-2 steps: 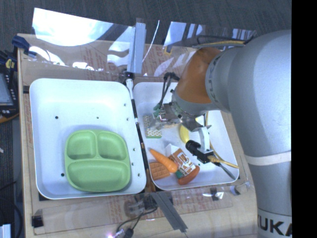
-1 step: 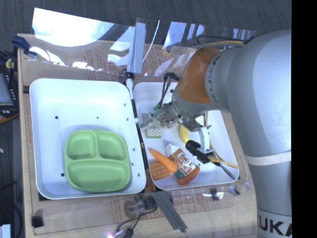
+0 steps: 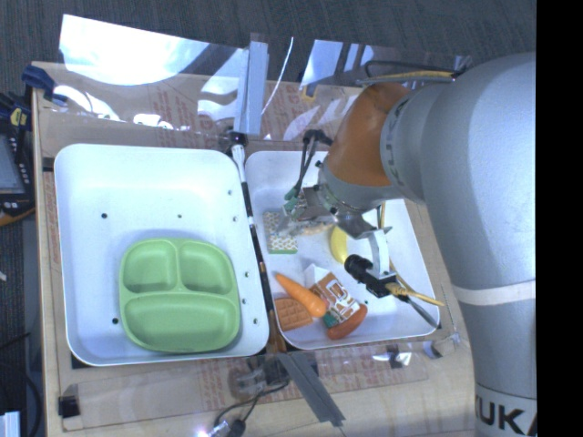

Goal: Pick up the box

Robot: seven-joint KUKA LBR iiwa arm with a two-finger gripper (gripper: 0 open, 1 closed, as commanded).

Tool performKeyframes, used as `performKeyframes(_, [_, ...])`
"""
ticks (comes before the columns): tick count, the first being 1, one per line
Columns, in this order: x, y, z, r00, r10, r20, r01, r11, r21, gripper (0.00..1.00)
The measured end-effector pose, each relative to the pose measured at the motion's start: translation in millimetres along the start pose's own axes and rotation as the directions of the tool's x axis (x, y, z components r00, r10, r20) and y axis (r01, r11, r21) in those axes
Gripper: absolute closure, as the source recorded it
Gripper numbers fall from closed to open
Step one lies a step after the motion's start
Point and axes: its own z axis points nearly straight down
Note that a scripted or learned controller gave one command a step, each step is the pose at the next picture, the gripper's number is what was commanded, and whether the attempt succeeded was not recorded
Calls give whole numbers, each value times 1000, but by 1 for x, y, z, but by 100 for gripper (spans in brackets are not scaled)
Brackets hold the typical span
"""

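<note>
Box (image 3: pixel 339 300): orange-brown w/ pale printed label; lay at a slant in the near part of the right bin (image 3: pixel 264 180), close to its front wall. Nothing gripped it.
Carrot (image 3: pixel 301 292): orange, lay diagonally, touching the box's left side, tip pointing toward the divider betw. the bins.
Tan square (image 3: pixel 289 314): waffle-like, ridged, sat in the near-left corner of the right bin, just under the carrot and beside the box.
White piece (image 3: pixel 315 270): small, pale, lay just behind the box and carrot; type unclear.
Banana (image 3: pixel 338 244): yellow, partly hidden by the robot's wrist, lay mid-bin, behind the box.
Patterned packet (image 3: pixel 281 232): green-and-white speckled, lay flat near the right bin's left wall, apart from the box.
End effector (image 3: pixel 297 206): was over the far-left part of the right bin, right above the packet's far edge, well apart from the box; opening: cannot tell, tips too small and cluttered to read.
Arm (image 3: pixel 465 153): grey, orange band (image 3: pixel 363 144) above the wrist, reached in from the right across the right bin.
Left bin (image 3: pixel 109 180): white, shallow, held one item.
Green plate (image 3: pixel 178 294): three compartments, sat in the near half of the left bin.
Desk (image 3: pixel 146 376): pale wood, bore both bins side by side.
</note>
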Motion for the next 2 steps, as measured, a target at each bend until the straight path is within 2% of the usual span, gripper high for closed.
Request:
performKeyframes(1, [13, 13, 21, 804, -595, -4, 595, 804, -3, 100])
performKeyframes(2, [-2, 14, 16, 811, -584, 21, 584, 812, -2, 0])
